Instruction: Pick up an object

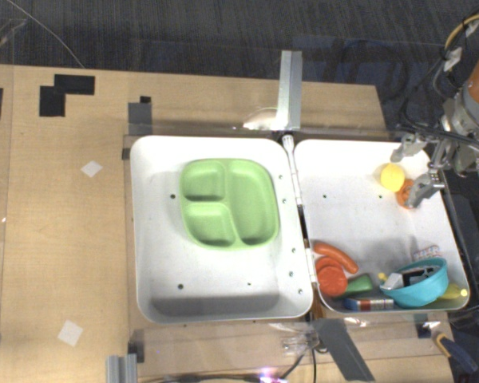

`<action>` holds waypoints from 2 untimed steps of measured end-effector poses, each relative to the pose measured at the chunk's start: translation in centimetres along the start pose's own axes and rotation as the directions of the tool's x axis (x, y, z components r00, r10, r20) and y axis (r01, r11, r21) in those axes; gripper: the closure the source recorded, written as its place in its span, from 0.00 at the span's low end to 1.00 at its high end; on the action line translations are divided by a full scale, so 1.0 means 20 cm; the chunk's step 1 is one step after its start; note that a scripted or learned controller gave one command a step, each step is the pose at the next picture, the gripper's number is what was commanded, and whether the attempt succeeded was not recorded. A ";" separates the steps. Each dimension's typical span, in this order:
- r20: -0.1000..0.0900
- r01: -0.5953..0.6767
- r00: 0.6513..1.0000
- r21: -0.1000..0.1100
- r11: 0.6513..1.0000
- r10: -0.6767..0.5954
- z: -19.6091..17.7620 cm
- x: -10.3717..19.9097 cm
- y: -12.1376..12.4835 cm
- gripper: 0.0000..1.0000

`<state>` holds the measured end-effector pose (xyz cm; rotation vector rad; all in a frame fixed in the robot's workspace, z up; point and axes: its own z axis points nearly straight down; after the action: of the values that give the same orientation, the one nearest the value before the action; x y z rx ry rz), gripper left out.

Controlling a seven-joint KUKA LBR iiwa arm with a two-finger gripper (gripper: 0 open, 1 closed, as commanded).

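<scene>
Two white bins (144, 238) on the bench, one green divided tray (227, 202) at frame centre, one yellow ball (392, 177) upper right beside the gripper (421, 174), jaws' state unclear.

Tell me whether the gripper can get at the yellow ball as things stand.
Probably yes. The gripper hangs just right of the yellow ball in the right bin, with bare floor around the ball except a small orange piece beside it.
</scene>
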<state>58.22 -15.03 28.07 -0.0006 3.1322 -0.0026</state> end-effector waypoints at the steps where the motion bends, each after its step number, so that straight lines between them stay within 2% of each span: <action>1: 0.008 0.137 0.990 0.004 0.991 -0.137 0.95 -0.13 -0.28 0.00; 2: 0.003 0.202 0.979 0.002 0.979 -0.202 0.96 0.17 -0.28 0.00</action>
<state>54.99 -20.66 8.94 -0.3189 3.1130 -0.0075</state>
